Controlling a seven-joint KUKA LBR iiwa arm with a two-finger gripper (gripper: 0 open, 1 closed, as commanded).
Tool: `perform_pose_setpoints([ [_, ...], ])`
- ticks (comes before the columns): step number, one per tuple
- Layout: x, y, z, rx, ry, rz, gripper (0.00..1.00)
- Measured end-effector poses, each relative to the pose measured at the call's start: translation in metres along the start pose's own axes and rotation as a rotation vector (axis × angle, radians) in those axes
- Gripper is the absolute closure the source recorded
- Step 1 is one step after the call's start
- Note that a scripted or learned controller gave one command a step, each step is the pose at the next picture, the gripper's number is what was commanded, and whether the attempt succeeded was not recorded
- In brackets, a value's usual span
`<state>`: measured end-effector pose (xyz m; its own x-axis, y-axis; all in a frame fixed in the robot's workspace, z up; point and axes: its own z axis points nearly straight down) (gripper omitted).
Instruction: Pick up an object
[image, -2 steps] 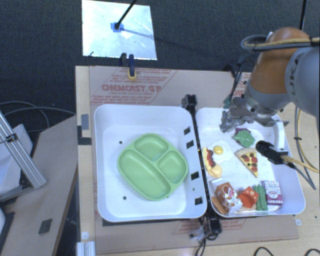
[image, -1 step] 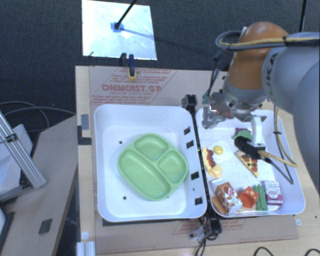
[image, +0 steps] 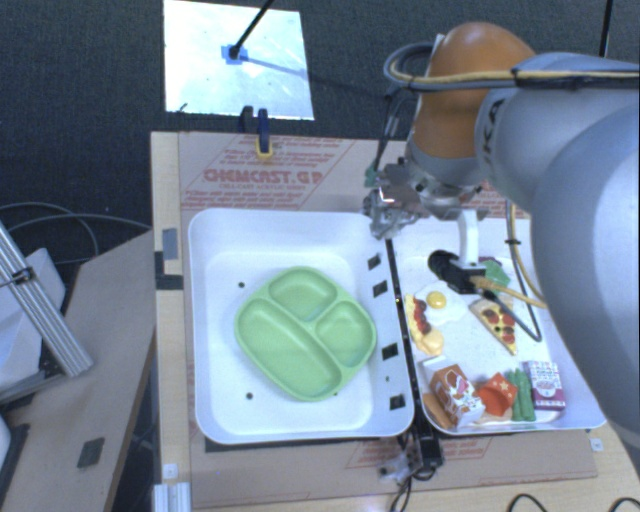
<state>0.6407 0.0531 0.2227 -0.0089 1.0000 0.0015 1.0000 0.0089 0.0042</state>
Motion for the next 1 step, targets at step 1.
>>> perform_pose_setpoints([
  [1,0.0519,0.0212,-0.0121,-0.001,0.001,-0.001,1.0],
])
